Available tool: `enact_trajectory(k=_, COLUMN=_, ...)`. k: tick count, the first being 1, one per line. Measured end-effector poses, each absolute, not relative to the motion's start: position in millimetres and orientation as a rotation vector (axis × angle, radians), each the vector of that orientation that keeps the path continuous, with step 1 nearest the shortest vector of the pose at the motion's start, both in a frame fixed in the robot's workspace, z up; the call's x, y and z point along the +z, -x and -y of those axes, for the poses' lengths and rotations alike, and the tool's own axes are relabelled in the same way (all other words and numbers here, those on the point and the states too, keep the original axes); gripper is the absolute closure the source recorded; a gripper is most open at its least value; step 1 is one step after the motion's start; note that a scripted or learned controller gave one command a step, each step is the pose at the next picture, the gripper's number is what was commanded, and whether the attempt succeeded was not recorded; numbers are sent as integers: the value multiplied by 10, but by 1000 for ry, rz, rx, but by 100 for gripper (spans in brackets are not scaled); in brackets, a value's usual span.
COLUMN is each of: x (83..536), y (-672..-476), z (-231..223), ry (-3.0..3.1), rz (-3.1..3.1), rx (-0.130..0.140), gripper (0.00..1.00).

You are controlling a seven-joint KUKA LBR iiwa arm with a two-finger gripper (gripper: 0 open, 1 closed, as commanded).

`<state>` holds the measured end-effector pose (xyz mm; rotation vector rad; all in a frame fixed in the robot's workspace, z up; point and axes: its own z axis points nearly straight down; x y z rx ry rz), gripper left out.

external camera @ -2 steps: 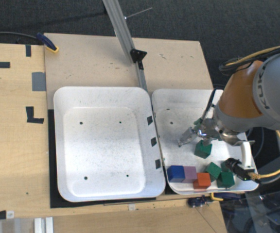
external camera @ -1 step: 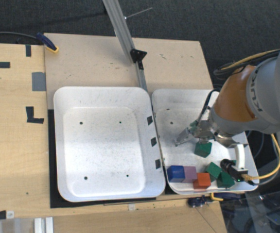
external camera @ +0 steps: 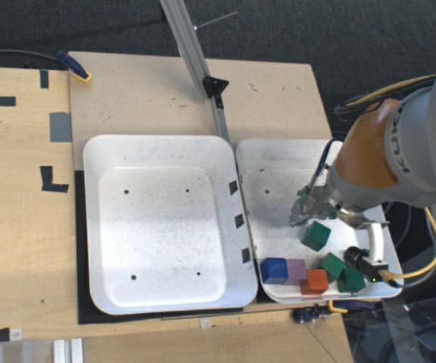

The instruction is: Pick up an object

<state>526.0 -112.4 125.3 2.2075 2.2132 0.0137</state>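
Arm is hovering over the right bin (external camera: 278, 157), approach step, nothing lifted yet.
You're seeing the gripper (external camera: 306, 210) hanging just at 10 o'clock of the green block (external camera: 316, 236); can't tell how its jaws are standing. Next you're needing it centred over that block, then descending; other blocks are crowding at 6 o'clock.

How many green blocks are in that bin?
3: one just below the pincer, two near the front corner. The arm may hide more.
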Motion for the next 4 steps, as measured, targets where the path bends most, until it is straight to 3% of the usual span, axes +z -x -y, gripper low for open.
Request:
enact_trajectory(k=2, x=2398, y=-5289, z=1066, ry=-2216, rz=-2220, rx=4, gripper=100)
enact_trajectory(k=4, x=2482, y=-5560, z=65, ry=-2215, rz=-2230, rx=1, gripper=100)
